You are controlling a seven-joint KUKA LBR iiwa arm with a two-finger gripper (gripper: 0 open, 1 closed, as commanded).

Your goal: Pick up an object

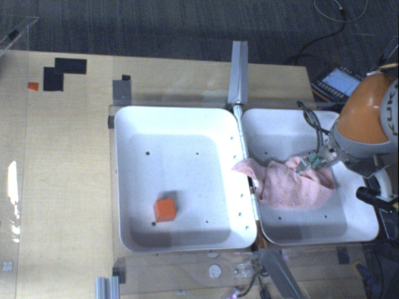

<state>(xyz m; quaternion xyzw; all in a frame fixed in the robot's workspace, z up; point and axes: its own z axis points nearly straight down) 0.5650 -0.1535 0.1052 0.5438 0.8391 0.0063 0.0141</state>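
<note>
A pink cloth lies crumpled in the right bin, one corner draped over the divider toward the left bin. My gripper is down at the cloth's upper right edge, touching or just above it, under the orange-banded wrist. A small orange block sits in the left bin, near its lower left part, far from the gripper.
A metal rail runs up from between the bins. Black markers and a small orange square lie on the wooden bench at upper left. A tablet and cables sit at upper right.
</note>
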